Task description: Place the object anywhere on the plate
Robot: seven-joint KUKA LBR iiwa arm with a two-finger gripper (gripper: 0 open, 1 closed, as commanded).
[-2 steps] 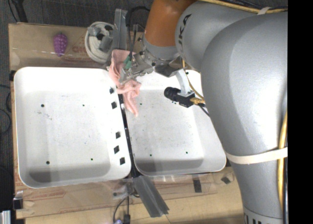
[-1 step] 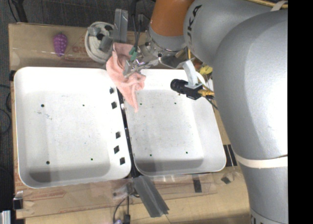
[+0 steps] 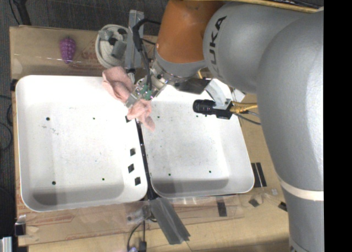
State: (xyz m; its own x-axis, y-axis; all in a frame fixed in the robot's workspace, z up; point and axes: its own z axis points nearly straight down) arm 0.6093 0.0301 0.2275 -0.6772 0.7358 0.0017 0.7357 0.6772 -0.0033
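Note:
A crumpled pink cloth [image 3: 117, 85] hangs over the back end of the ridge between the two white bins. One lobe is over the left bin's [image 3: 71, 135] back right corner. The other lobe droops at the right bin's [image 3: 192, 152] left edge. My gripper [image 3: 135, 96] comes down from the orange-banded wrist [image 3: 184, 31] right into the middle of the cloth. Its fingers [image 3: 132, 101] are pinched on the fabric, which bulges out on both sides of them.
A small purple knobbly object [image 3: 67, 49] lies on the bench behind the left bin. A round grey-white fitting [image 3: 112, 44] sits behind the bins beside the wrist. The big grey arm covers the right side of the view. Dark brackets [image 3: 168, 220] stand at the front between the bins.

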